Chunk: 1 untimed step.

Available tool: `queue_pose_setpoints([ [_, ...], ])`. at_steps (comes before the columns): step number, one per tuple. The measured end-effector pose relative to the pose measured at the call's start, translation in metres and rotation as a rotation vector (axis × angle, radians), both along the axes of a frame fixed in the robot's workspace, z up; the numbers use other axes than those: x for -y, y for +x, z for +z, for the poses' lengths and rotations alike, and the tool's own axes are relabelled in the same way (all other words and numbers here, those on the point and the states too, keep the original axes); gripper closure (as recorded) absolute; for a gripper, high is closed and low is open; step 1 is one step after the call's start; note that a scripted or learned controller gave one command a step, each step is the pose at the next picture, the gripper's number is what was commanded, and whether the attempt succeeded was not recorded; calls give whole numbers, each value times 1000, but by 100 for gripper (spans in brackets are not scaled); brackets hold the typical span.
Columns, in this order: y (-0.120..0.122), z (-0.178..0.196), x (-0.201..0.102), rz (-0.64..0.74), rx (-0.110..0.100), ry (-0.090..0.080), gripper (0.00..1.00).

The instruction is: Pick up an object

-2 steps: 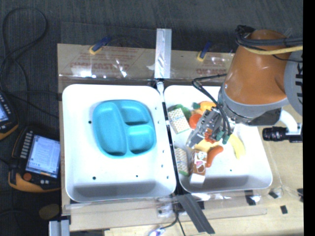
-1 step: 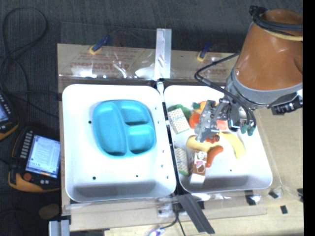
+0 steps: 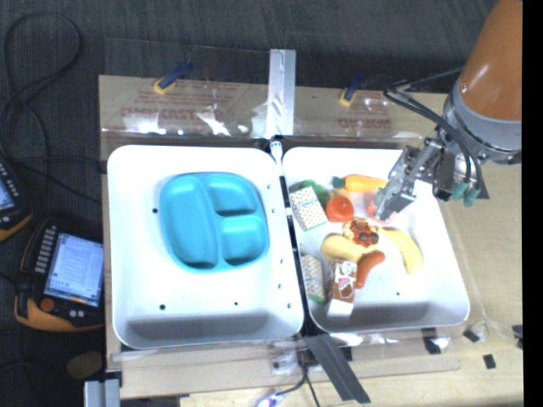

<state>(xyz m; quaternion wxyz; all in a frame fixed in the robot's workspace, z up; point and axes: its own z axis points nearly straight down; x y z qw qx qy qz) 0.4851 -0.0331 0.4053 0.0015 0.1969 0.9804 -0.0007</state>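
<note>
While hovering over the white plastic bin (image 3: pixel 441 308), my fingers (image 3: pixel 392 202), spread how I cannot tell, are pointing down-left at the round red toy tomato (image 3: pixel 340 207).

We see the desk (image 3: pixel 119 108) carrying two white bins; the left bin (image 3: pixel 136 312) holds a blue divided tray (image 3: pixel 212 219). Two yellow-and-blue clamps (image 3: pixel 172 77) sit along the far edge beside taped plastic sheeting (image 3: pixel 204 108). Left of the desk, on dark carpet, lies a handheld pendant (image 3: pixel 64 270) with a lit screen.
</note>
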Motion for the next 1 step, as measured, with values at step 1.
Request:
queue_pose_setpoints([
  [1,5,-184,44,-94,-5,0,100],
])
